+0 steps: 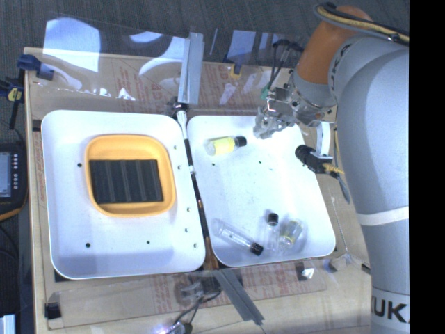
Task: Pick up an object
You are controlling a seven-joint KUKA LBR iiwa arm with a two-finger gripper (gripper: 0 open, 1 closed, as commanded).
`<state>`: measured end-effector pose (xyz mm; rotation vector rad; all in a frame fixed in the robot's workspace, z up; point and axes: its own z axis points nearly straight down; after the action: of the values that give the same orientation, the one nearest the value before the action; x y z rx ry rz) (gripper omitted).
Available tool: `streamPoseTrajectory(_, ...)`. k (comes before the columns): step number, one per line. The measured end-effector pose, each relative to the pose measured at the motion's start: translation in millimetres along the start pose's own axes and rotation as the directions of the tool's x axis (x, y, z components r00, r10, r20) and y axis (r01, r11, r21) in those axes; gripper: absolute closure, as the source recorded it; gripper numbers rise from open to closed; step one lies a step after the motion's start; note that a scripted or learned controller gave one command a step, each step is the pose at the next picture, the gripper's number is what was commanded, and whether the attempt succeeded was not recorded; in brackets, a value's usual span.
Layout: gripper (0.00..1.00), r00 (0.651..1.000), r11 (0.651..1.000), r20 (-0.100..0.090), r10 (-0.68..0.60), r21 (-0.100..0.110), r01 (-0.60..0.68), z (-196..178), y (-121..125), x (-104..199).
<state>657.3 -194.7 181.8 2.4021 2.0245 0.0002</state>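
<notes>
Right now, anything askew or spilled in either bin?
Nothing spilled or damaged. The yellow tray sits squarely in the left bin. In the right bin the yellow bottle, clear tube and small vials lie loose on their sides.

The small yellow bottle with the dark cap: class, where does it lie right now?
The small yellow bottle with the dark cap lies on its side in the right white bin, near its far left corner, just left of the gripper.

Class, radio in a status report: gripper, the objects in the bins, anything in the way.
Gripper low over right bin's far edge, nothing seen between fingers. Yellow bottle lies just beside it. Tube and small vials at near edge. Nothing blocking the bottle.
</notes>
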Motion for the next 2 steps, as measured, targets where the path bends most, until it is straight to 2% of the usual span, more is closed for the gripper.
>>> streamPoseTrajectory(1,1.00,0.998,0.998,-0.001,0.062,0.006,-0.062,73.3,-12.5,67.0)
streamPoseTrajectory(2,1.00,0.992,0.992,-0.001,0.123,0.003,-0.123,30.2,-7.6,43.0)
